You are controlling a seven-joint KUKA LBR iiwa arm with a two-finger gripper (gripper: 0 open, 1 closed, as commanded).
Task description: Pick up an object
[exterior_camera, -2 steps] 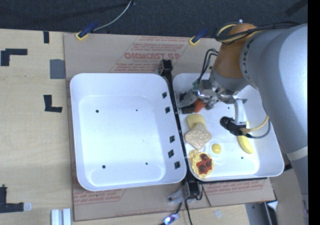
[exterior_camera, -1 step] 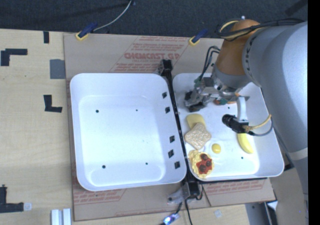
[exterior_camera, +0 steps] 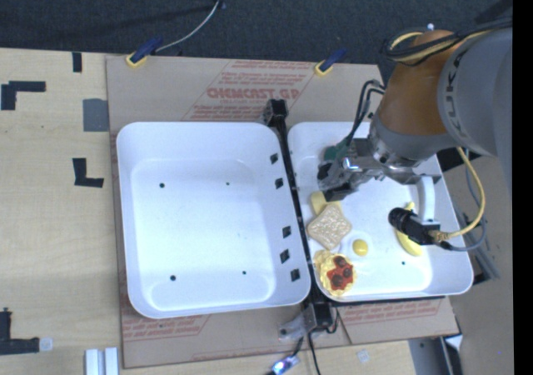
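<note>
Hovering over the right bin (exterior_camera: 450, 282), my jaws (exterior_camera: 335, 177) sit just above the cracker (exterior_camera: 329, 227); I cannot tell their state. Next: descend squarely.

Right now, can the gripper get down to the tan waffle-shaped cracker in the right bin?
Probably yes. The gripper hangs just above the tan waffle-shaped cracker, nothing lies on top of it, though a small yellow piece and the bin's left wall crowd it.

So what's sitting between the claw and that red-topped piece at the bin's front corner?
In the camera view, a tan cracker-like square lies between the claw and the red-topped piece, beside a small yellow piece.
</note>
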